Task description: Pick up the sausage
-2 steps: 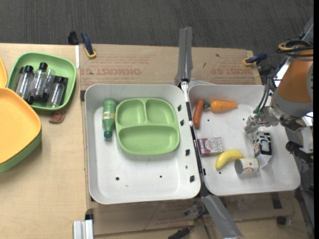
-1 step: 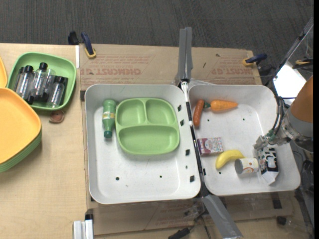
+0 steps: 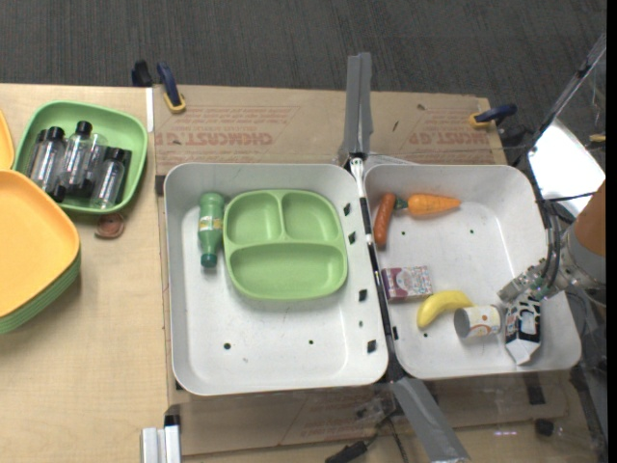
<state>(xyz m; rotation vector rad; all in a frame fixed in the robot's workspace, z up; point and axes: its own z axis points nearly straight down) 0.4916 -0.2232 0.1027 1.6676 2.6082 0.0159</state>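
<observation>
Bins come first, as they are the biggest things here; the right bin [image 3: 501, 186] is our landmark, and the left bin [image 3: 280, 355] sits touching its left wall; the sausage [image 3: 384, 219] lies inside the right bin, up near its far left corner, right along the left wall; an orange carrot [image 3: 433, 204] lies just beside the sausage, toward the middle of the bin.

The gripper [image 3: 525, 287] is at the right bin's right side, low over the floor, well apart from the sausage; I cannot tell if it is open or closed, and nothing can be seen in it.

To do this step well, I think the arm should go across the bin to that far left corner; it should come down over the middle of the sausage and squeeze across its thin side; the wall is very close, so one finger may bump it.

The right bin also holds a small pink box [image 3: 407, 282], a banana [image 3: 442, 308], a little grey cup [image 3: 478, 321] and a small carton [image 3: 523, 328]; the left bin holds a green tray [image 3: 285, 243] with three parts and a green bottle [image 3: 210, 228] beside it.
</observation>
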